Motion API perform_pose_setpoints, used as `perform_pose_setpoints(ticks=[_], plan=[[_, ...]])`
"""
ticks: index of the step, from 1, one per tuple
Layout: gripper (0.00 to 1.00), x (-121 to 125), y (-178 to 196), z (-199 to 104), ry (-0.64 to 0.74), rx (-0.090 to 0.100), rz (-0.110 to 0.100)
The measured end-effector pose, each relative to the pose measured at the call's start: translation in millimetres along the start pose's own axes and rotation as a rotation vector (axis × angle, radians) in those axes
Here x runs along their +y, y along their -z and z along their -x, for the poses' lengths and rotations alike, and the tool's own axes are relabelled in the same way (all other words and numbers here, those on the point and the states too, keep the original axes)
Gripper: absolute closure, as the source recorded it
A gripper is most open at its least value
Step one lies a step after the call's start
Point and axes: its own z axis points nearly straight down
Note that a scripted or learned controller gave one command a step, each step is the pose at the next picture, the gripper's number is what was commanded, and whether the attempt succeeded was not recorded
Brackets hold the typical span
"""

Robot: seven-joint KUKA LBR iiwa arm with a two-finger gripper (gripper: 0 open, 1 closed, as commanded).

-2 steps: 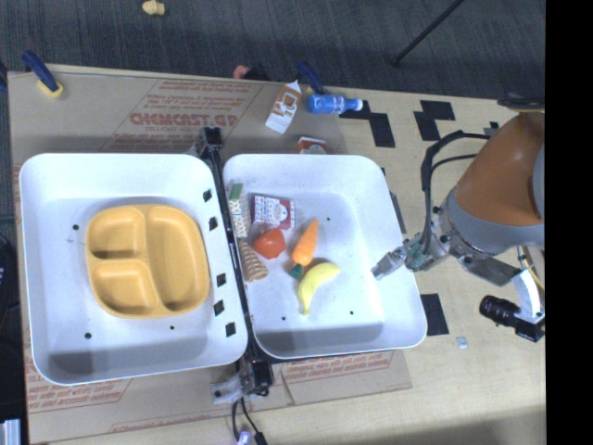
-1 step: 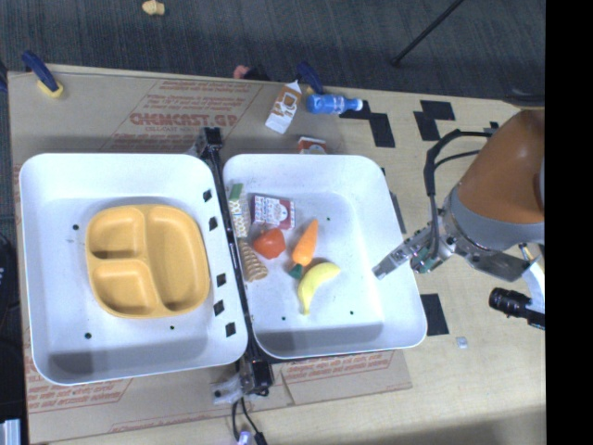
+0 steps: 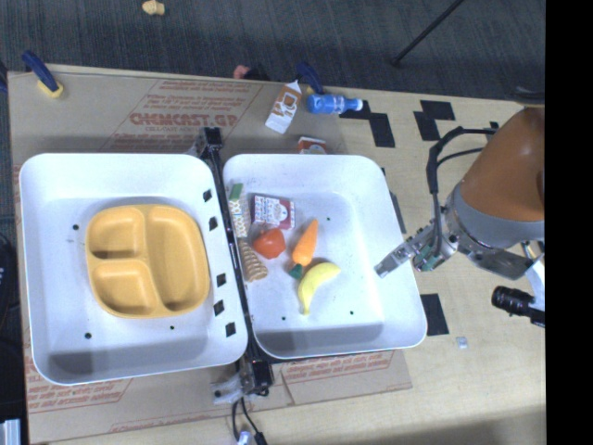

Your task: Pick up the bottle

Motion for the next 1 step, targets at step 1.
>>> perform_pose_setpoints(ticks=[1], plan=[[1.0, 0.4, 2.8, -0.1, 0.089, -0.001, 0.0]])
